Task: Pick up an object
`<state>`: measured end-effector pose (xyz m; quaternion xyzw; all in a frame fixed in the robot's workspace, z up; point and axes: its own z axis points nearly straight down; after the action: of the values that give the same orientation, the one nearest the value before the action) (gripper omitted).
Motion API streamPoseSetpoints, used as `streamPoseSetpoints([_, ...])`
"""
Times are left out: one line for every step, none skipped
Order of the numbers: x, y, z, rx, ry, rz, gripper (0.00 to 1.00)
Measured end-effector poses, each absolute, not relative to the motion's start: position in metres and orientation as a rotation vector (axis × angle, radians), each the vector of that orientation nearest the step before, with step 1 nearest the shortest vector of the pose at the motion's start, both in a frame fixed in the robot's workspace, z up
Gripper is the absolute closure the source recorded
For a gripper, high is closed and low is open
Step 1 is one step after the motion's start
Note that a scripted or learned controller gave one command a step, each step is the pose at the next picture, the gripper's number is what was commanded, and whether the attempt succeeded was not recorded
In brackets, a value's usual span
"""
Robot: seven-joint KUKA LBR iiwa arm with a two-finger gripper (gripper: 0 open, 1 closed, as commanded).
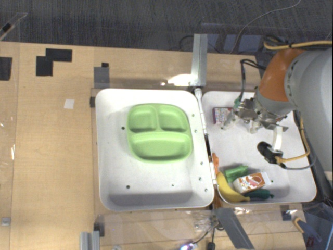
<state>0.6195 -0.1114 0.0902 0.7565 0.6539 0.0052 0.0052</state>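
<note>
While the gripper (240,123) hovers low in the right bin (302,189), fingers spread w/ nothing between, a purple packet (221,114) sits just left; banana (229,189) and carton (251,182) lie at frame's lower right.

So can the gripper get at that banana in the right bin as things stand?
Probably, but awkwardly. The banana lies against the right bin's near-left corner, with a small carton and a green object overlapping it. The gripper hovers farther back.
</note>
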Motion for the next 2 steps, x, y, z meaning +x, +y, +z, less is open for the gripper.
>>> streamPoseSetpoints([0.665, -0.096, 0.09, 2.332, 2.119, -0.029, 0.0])
streamPoseSetpoints([0.671, -0.128, 0.163, 2.205, 2.229, 0.007, 0.0])
